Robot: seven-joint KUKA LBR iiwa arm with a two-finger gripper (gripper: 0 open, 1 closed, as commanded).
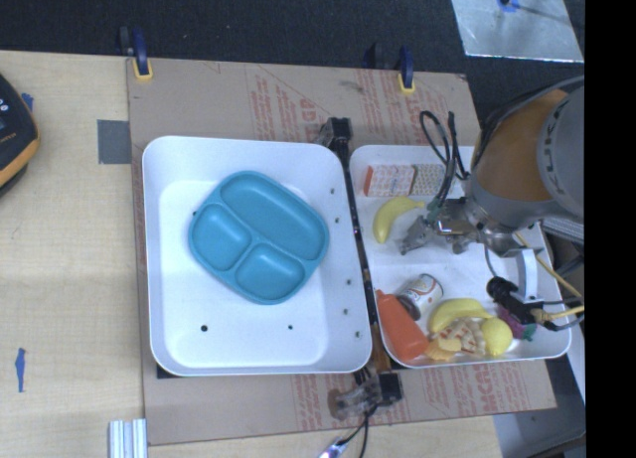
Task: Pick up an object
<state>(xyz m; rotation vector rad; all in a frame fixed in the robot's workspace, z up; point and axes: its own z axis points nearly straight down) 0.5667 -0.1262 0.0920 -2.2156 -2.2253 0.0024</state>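
Two shallow white plastic bins (159,247) are seen with a smooth, faintly glossy finish. A blue three-compartment plastic tray (258,235) looks smooth and matt. The pale wood-grain table (60,277) is covered by a brown cardboard sheet (268,98) — dull, printed in red. The grey metal claw (422,232) appears bare and slightly shiny — the yellow plastic banana (393,216) smooth.

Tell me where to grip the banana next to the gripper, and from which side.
Grip the banana across its narrow middle, coming from above. It lies flat and curved on the right bin floor, clear of the box, with the gripper just beside it.
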